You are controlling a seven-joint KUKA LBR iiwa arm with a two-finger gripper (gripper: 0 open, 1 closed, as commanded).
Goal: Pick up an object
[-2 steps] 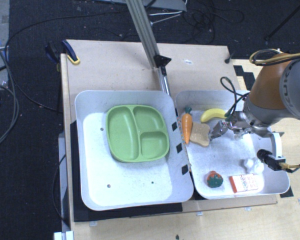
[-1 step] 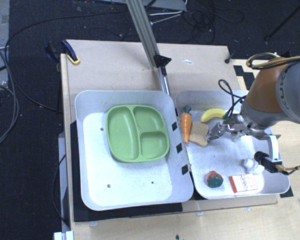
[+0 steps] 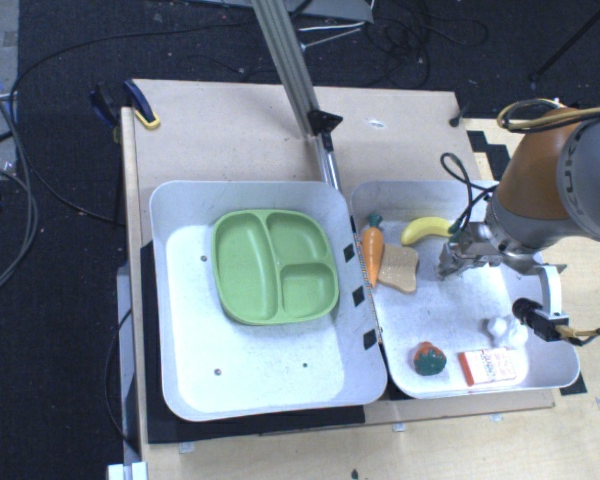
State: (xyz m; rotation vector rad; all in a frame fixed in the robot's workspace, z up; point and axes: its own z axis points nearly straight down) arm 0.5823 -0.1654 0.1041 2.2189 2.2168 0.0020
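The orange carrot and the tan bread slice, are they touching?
Touching. The camera view shows the orange carrot lying right against the tan bread slice's left edge, no white bin floor between them.

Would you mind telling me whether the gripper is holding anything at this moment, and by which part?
It cannot be told. The two-finger gripper sits low in the right white bin, near the yellow banana and the tan bread slice, with nothing visibly in it.
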